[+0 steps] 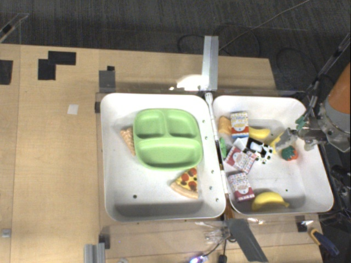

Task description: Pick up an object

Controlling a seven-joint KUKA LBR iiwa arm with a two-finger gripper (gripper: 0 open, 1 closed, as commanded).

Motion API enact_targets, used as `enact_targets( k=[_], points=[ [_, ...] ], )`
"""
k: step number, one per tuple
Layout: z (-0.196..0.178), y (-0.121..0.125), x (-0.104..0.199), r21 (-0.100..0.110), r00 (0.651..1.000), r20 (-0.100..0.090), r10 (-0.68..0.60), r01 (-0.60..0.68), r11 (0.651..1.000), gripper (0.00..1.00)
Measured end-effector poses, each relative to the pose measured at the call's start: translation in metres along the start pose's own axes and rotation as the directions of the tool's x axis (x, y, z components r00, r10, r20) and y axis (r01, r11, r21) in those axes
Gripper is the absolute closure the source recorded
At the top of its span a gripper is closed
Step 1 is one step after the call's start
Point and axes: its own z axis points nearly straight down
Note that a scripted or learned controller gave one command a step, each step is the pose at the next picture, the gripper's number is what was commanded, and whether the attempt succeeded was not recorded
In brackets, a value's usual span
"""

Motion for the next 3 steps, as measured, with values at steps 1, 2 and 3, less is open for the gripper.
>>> enact_targets(
  k=[1, 2, 3],
  points=[
    [0.09, 0.033, -0.006, -0.044, 0.998, 0.013, -0.069, 0.069, 0.997, 0.0],
    [0.099, 0.1, 0.023, -0.045, 0.996, 0.014, -0.09, 0.09, 0.995, 0.0],
    [0.082, 0.106, 0.027, -0.065, 0.995, 0.016, -0.097, 0.098, 0.993, 1.0]
  ],
)
